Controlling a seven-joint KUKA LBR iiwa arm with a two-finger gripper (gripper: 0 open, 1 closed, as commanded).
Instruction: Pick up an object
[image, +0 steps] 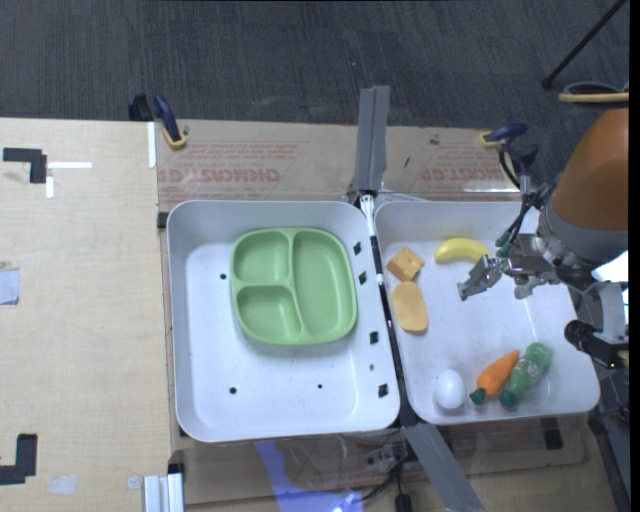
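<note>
The right bin (560, 330) holds several toy foods. A yellow banana (460, 249) lies near its back, with a tan cube (405, 264) and a tan oval piece (410, 306) along its left wall. At the front sit a white egg (449, 388), an orange carrot (495, 374) and a green bottle (528, 370). My gripper (497, 284) hovers over the bin's middle right, just right of and below the banana. Its fingers stand open with nothing between them.
The left bin (200, 360) carries a green divided plate (294, 287). A grey divider bar (372, 140) rises between the bins at the back. Blue clamps (168, 120) hold the cardboard behind. The arm's orange band (600, 170) looms at the right.
</note>
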